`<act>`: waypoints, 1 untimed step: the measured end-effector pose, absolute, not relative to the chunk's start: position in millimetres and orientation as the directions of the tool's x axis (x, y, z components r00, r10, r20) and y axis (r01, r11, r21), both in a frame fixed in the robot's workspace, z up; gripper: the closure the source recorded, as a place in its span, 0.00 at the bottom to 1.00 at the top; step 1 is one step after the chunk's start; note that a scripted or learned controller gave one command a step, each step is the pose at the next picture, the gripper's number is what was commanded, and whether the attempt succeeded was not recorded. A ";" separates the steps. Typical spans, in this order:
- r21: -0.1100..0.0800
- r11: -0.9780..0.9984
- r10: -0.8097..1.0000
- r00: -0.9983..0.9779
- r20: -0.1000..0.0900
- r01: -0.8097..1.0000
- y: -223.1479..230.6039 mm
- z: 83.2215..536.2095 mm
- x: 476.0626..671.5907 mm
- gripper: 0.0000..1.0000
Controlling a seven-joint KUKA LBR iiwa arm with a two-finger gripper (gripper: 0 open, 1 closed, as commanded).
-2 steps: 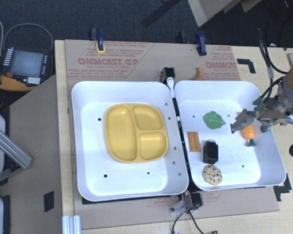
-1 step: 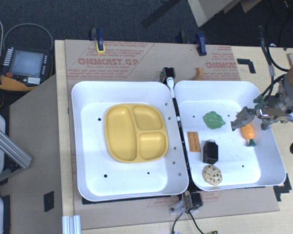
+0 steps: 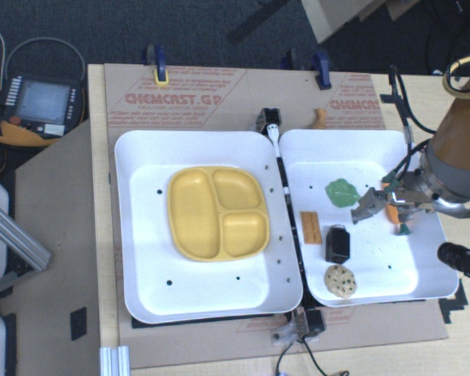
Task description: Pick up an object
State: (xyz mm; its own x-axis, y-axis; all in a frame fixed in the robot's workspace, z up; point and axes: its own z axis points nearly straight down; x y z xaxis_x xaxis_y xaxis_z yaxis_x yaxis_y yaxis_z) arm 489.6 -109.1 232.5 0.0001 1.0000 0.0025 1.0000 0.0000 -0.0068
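The right bin (image 3: 380, 266) holds several small objects. A green leafy piece (image 3: 342, 192) lies near its middle, with a brown flat block (image 3: 311, 228) at its left wall. A black box-like item (image 3: 338, 244) sits beside the block, and a speckled round cookie (image 3: 341, 280) lies at the front. An orange object (image 3: 393, 212) with a teal tip lies by the right wall. My gripper (image 3: 384, 207) hangs low right at the orange object, just right of the green piece. The wrist hides part of the orange object.
The left bin (image 3: 204, 292) carries a yellow plate (image 3: 218, 211) with three compartments. The arm (image 3: 458, 151) comes in over the right bin's right wall, with cables trailing above it. A black clamp (image 3: 269, 119) sits between the bins at the back.
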 end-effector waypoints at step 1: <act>-0.007 -0.001 1.000 0.001 0.002 1.000 -115.0 187.4 489.3 0.00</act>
